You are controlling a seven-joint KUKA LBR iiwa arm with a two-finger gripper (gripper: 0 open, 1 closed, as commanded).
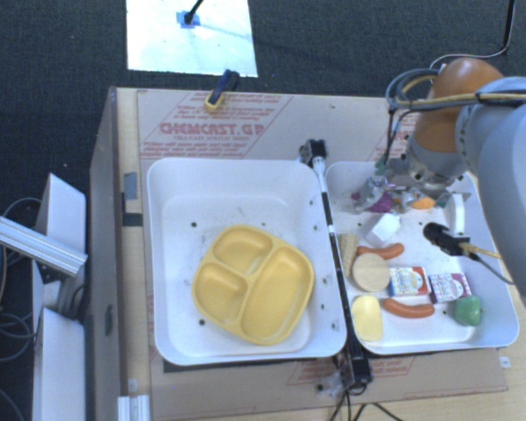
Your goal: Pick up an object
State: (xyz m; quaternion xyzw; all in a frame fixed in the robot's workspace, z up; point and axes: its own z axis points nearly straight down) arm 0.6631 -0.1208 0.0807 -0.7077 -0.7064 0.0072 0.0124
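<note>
The gripper is hanging low over the far end of the right bin, close to that bin's inner wall, with the grey arm standing over the bin's far right corner. The view is not showing whether the gripper is spread or pressed together, and nothing is showing as held in it; whether it is touching anything cannot be told.

A small magenta item is lying directly at the tool, partly masked by it, so its shape and long axis are not readable. Judged from this, it is the nearest candidate for the pick and is calling for little more than a straight descent. A white block is lying just beside it on the near side, and an orange piece is sitting near the tool on the arm's side. The crowding is posing a risk of a nudged or double contact.

Further toward the near edge, a sausage is lying crosswise, with a tan disc touching or just beside it.

The left bin is holding a yellow divided tray, well apart from the tool.
</note>
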